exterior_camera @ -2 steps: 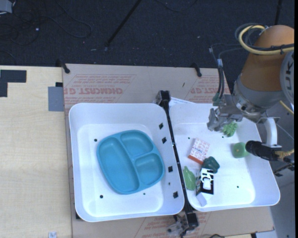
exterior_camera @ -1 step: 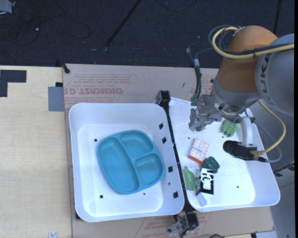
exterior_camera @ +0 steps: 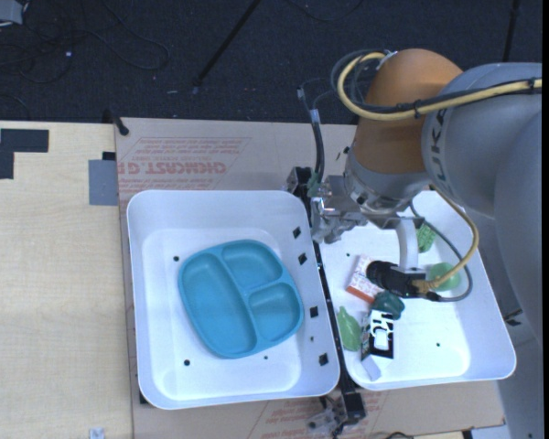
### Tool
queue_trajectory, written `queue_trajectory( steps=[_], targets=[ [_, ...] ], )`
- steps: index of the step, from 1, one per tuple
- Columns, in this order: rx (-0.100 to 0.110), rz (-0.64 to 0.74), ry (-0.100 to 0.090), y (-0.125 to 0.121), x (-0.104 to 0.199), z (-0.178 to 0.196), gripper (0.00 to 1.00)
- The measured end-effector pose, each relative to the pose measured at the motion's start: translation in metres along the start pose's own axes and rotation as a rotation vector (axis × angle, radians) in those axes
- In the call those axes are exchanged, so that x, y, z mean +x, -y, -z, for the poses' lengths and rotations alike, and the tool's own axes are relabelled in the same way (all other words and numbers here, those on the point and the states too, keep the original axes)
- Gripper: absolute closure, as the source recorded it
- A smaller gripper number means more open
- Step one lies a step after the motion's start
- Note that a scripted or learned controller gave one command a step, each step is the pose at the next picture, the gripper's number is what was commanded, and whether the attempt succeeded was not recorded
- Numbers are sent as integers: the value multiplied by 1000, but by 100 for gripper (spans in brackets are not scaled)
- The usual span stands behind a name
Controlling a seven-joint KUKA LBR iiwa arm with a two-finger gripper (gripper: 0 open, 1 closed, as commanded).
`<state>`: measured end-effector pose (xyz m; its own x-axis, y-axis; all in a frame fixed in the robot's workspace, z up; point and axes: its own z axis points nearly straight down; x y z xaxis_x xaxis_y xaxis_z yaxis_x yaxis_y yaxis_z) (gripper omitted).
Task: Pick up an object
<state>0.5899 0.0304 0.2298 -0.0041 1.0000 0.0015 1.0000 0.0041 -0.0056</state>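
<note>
I see the gripper (exterior_camera: 337, 219) at the far left corner of the right bin (exterior_camera: 467, 337), apart from the orange-white box (exterior_camera: 361, 280), but cannot tell how open it is.

Pale wooden surface (exterior_camera: 46, 291), brown cardboard sheet (exterior_camera: 210, 144) with red print lying flat on its right part, two shallow white bins side by side on the cardboard, left bin (exterior_camera: 139, 291), right bin (exterior_camera: 462, 341), black patch (exterior_camera: 14, 149) and grey patch (exterior_camera: 101, 183) far left.
</note>
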Motion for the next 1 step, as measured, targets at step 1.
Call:
queue_trajectory(
  steps=[1],
  targets=[
    [-3,-1,1,-13,46,-11,100]
  ],
)
